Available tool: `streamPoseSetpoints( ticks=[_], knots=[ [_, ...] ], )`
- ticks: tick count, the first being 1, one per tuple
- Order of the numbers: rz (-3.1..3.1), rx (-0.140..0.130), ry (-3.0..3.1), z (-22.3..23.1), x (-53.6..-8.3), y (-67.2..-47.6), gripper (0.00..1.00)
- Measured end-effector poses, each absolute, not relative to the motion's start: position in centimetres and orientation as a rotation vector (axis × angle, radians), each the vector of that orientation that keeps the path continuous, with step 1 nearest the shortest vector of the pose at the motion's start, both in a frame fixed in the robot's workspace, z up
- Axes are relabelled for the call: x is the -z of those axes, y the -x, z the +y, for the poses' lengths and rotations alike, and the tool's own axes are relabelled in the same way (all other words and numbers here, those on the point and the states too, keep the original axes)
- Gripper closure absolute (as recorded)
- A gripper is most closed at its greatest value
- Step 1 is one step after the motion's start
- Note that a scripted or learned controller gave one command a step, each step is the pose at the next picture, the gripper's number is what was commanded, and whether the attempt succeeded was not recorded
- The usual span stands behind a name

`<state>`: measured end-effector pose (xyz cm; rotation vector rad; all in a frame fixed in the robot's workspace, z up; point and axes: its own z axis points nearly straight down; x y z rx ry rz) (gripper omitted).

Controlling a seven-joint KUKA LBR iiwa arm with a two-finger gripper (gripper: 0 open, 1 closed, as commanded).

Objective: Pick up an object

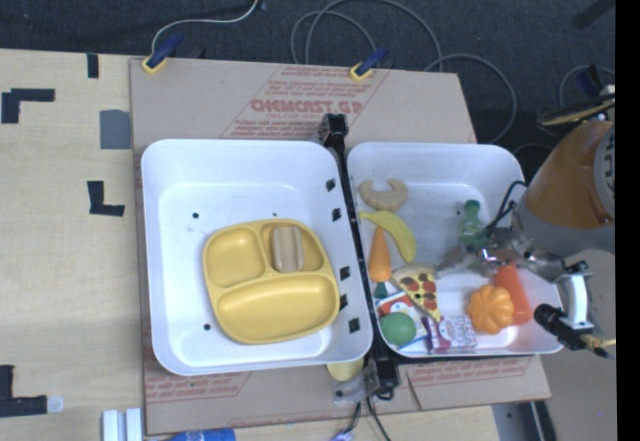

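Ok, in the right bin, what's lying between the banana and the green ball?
In the camera view, the carrot and the pizza slice lie between the banana and the green ball, with the carrot nearer the banana.

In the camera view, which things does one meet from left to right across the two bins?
Yellow divided plate → carrot → banana → pizza slice → orange pumpkin → gripper side.

The desk (60,259) is carrying a cardboard sheet (300,104), with two white bins (170,179) sitting side by side on it.
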<state>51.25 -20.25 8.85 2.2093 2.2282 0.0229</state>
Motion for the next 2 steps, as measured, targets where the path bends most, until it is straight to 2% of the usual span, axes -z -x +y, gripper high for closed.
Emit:
streamPoseSetpoints(
  ticks=[1, 2],
  knots=[
    [2.222, -0.004, -2.211, -19.5, -8.7, -58.3, 0.00],
    [2.214, -0.005, -2.213, -17.6, -8.8, -51.9, 0.00]
  ],
)
